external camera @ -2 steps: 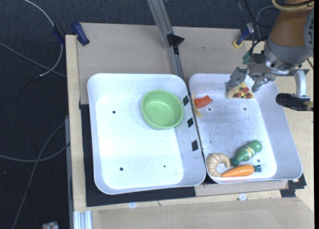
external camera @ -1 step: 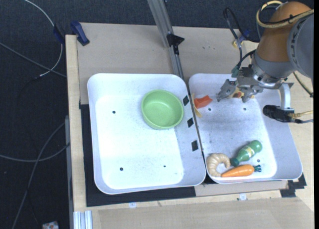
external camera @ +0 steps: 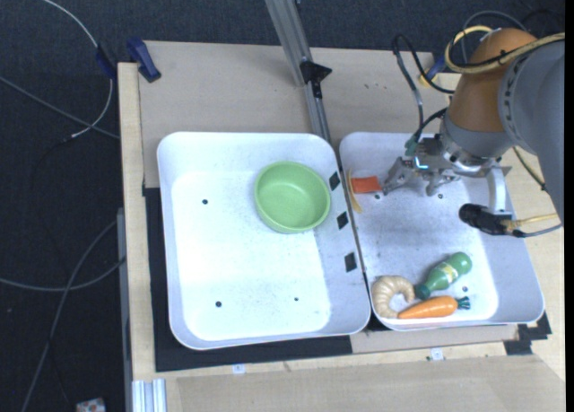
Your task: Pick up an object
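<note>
Dark carpet floor (external camera: 63,222) left of and beyond the pincer, tan bench (external camera: 224,87), thin cables (external camera: 54,20) on the floor, metal pole (external camera: 282,11) rising behind, blue clamp (external camera: 142,58) at bench corner

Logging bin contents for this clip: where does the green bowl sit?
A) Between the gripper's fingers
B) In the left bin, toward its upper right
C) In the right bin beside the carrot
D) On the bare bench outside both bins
B: the green bowl rests upright inside the left bin, near its upper right, while the carrot lies in the right bin.
</note>
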